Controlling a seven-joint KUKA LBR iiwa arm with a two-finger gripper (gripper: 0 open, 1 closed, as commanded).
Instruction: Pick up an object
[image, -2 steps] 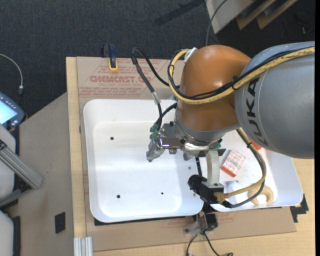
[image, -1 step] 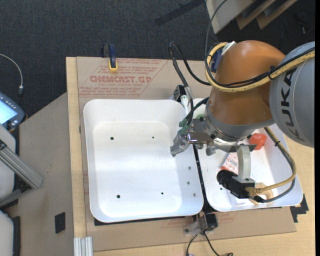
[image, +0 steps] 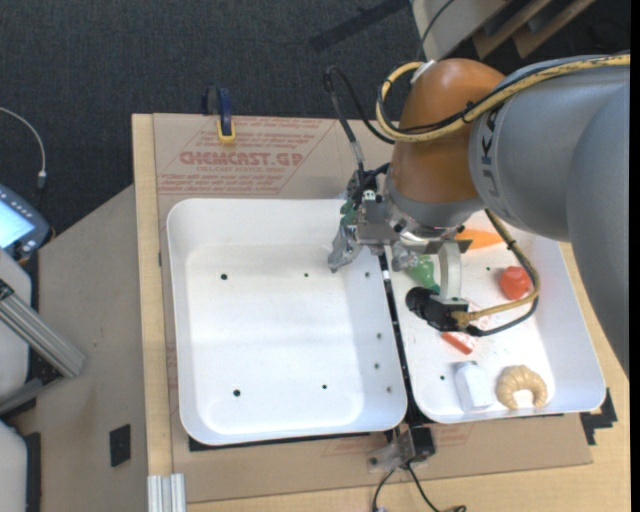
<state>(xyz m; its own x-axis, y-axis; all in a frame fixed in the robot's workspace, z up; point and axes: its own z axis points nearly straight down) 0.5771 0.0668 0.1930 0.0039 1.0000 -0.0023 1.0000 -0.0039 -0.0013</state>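
The pincer (image: 352, 250) is seen at the bins' shared edge; whether it is spread or pressed together cannot be told. A green object (image: 424, 270), just beside it, is half hidden by the wrist

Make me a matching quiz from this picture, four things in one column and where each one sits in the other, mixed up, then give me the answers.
Things:
1. croissant
2. red tomato
3. yellow clamp
4. gripper

Places:
A. on the cardboard beyond the bins
B. above the seam where the two bins meet
C. near corner of the right bin
D. right bin, towards its right side, further back than the croissant

Pairs: 1-C, 2-D, 3-A, 4-B
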